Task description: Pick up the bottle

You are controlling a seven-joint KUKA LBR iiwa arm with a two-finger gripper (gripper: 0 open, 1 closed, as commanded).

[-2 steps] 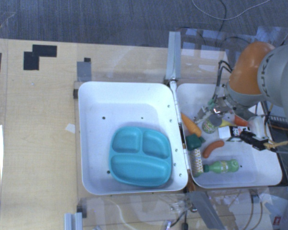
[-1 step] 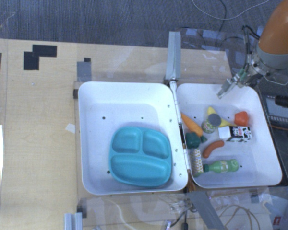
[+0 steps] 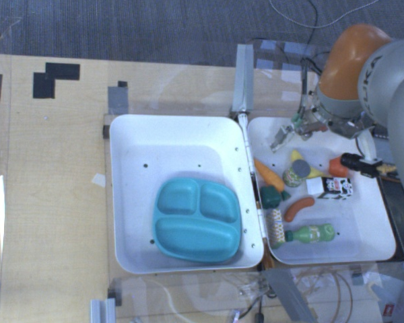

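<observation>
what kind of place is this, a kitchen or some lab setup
Probably a robot lab test bench, not a kitchen: two white bins, the left bin and right bin, sit on a wooden bench, toy food and a green bottle lie loose, and cables trail across carpet.

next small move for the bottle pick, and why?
Probably carry the gripper toward the near edge of the right bin, over the green bottle. The bottle lies on its side beside the corn cob, while the gripper hangs at the bin's far end.
</observation>
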